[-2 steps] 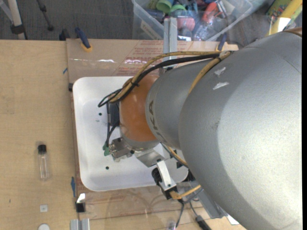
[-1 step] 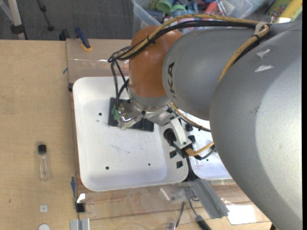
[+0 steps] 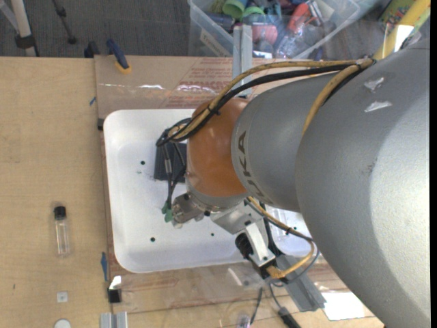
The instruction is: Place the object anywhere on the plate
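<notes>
Item: object for the plate. Its place cannot be told; it is judged to lie under the arm, which covers the middle and right of the bin. The plate cannot be placed either.

Handling (judged, not seen): an item meant for a two-finger tool is taken to be small and light. Stiffness, slipperiness and fragility cannot be assessed. Hold is best taken across the narrowest part, near the middle, so that the item is not tipped when lifted.

Tool (image 3: 169, 162): seen as a dark block at the left end of the arm, low over the floor of the bin. Whether it is released, clenched or grasping anything cannot be told. A small green part (image 3: 166, 212) is noted just near of it, under the wrist.

Arm (image 3: 328, 149): grey, with an orange band (image 3: 212, 159) above the wrist; entered from the right. Yellow and black cables (image 3: 273, 70) are run along its far side.

Bin (image 3: 126, 183): white, shallow, with rounded corners. Its left part is bare apart from a few dark specks.

Desk (image 3: 41, 149): pale wood. A small clear vial (image 3: 61, 229) with a dark cap is laid well left of the bin. A blue clamp (image 3: 117, 55) is fixed at the far edge.

Tub (image 3: 273, 9): clear plastic, beyond the desk, far side, filled with mixed coloured toys.
</notes>
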